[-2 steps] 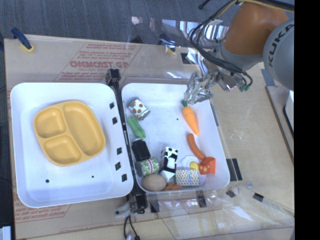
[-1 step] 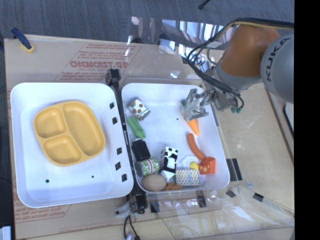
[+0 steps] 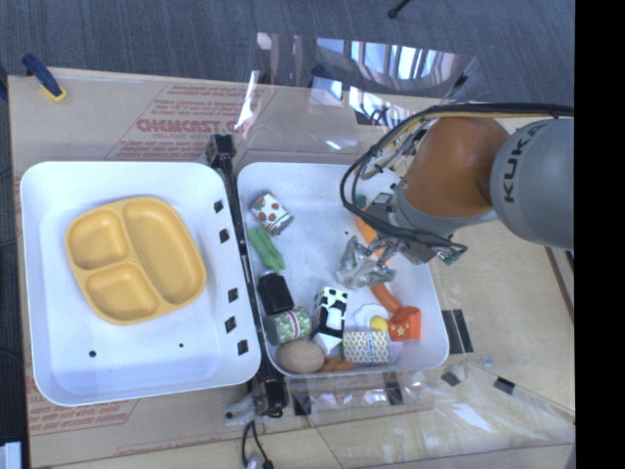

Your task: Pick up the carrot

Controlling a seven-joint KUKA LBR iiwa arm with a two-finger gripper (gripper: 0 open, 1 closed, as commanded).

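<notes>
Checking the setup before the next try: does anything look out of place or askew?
Nothing is spilled or damaged. The small toys crowd the near end of the right white bin, some touching, and the yellow three-compartment plate sits at a slant in the left white bin.

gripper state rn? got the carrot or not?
Gripper: low in the right bin, fingers' state cannot be told. An orange carrot-like piece lies right beside it; no hold is visible.
</notes>
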